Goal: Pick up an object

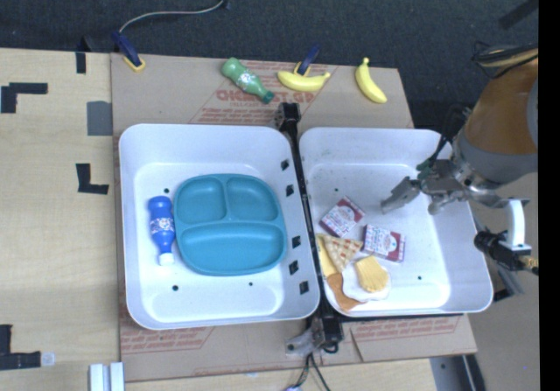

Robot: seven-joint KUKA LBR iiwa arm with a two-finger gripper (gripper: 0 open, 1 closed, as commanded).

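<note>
Claw hovers released inside the right bin, up and right of the food pile. It should drop straight onto one packet and close squarely. Count: two bins, two red packets, two bananas, one blue tray, two bottles.

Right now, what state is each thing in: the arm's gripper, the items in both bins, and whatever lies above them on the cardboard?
gripper: over the right bin, holding nothing visible.
blue divided plate: flat in the left bin.
blue bottle: lying beside the plate's left edge.
two red packets: flat, right bin.
waffle and cheese pieces: piled together, right bin.
green bottle: lying on the cardboard.
two bananas: on the cardboard, apart.
</note>
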